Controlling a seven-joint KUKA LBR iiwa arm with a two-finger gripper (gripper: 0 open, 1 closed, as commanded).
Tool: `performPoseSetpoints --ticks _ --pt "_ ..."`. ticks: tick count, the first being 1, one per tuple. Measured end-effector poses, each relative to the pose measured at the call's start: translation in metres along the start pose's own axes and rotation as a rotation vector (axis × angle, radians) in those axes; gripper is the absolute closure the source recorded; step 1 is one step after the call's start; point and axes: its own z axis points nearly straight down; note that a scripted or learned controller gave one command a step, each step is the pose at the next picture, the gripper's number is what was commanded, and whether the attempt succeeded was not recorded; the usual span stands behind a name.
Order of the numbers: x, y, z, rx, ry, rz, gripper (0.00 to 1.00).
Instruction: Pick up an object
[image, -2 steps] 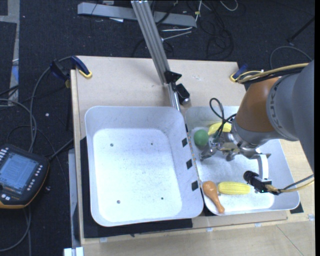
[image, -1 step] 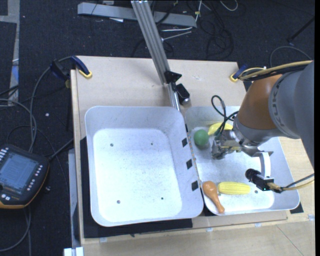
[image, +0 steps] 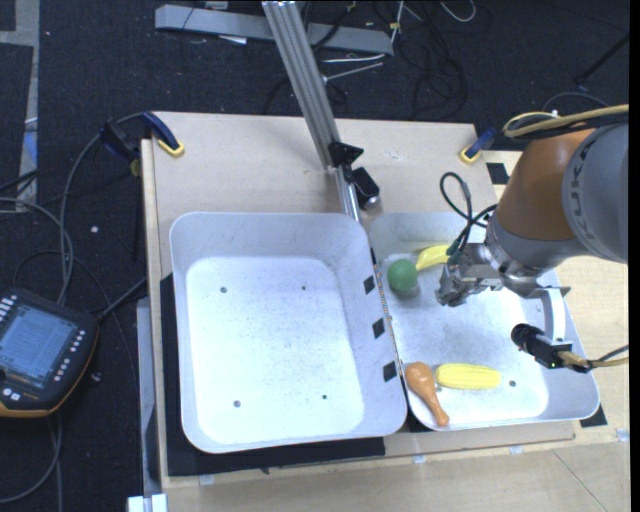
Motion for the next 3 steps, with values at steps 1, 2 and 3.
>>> performPoseSetpoints --ticks 1,2,3 --pt "-0.010 -0.002 -0.050 -0.001 0.000 0.000 1.00" --pt "-0.014 -0.002 -0.093 -0.001 0.000 -0.001 1.00" --pt "0.039 -0.002 -0.083 0.003 0.002 -0.005 1.00"
